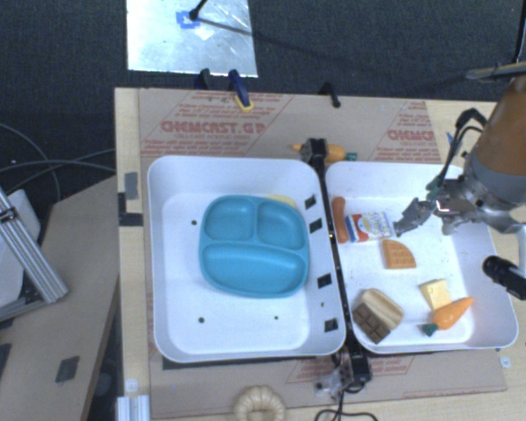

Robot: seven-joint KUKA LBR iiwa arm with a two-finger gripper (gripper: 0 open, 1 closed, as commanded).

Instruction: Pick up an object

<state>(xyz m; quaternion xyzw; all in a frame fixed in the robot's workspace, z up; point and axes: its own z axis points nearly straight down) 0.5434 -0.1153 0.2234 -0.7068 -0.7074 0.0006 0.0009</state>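
Note:
The right bin (486, 261) holds several small items. A red sausage (338, 218) lies by the divider, with a white, red and blue packet (369, 226) just right of it. An orange bread slice (399, 255) sits mid-bin. A brown loaf piece (377, 314), a yellow cheese wedge (436, 293) and an orange carrot (452, 313) lie near the front. My gripper (431, 219) hovers over the bin's upper middle, just right of the packet and above the bread slice. Its fingers are open, with nothing between them.
The left bin (171, 261) holds a blue divided plate (254, 245) with a yellow item (283, 201) peeking out behind it. A black divider (326, 235) separates the bins. A yellow object (334, 153) sits behind the bins, and a ring-shaped item (260, 404) lies on the front edge.

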